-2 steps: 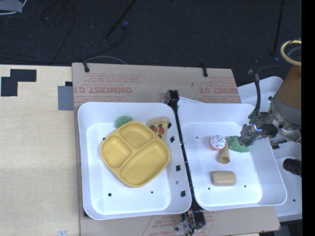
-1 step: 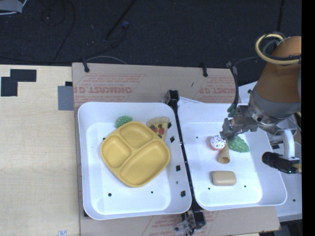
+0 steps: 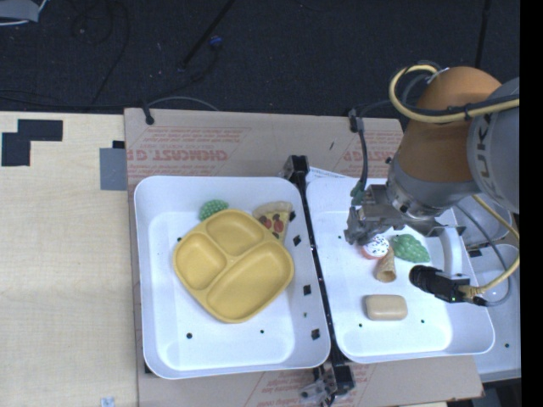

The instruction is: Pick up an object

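Gripper [image 3: 366,227]: low in right bin [image 3: 475,346], finger state cannot be determined | Targets: round toy [image 3: 376,247] just beside it, cone [image 3: 386,265], green piece [image 3: 411,248], tan block [image 3: 385,307] nearer | Risk: clustered items; closing may pinch two or nudge one away.

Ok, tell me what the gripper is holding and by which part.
Cannot be told: the gripper sits low over the red-and-white toy, but no hold on it is visible.
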Action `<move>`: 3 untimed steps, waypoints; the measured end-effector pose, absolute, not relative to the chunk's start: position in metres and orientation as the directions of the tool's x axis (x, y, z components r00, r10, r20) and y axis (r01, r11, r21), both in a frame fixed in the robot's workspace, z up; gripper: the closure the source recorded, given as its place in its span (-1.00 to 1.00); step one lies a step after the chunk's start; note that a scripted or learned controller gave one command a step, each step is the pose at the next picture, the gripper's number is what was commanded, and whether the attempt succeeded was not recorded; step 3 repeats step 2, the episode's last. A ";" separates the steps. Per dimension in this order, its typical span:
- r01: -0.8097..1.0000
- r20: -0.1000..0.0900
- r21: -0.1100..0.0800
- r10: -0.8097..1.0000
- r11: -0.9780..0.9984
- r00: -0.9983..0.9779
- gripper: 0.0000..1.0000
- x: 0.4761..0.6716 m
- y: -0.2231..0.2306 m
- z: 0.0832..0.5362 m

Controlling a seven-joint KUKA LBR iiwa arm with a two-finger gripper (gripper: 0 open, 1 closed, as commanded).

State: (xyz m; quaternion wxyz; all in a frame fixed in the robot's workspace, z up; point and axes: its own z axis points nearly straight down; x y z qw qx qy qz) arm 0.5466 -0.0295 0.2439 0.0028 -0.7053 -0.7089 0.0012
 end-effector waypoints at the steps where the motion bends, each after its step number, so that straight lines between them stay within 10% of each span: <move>1: 1.000 0.001 -0.004 1.000 0.004 -0.004 1.00 0.565 0.020 0.229; 3: 1.000 0.000 -0.002 1.000 0.004 -0.004 1.00 0.571 0.067 0.237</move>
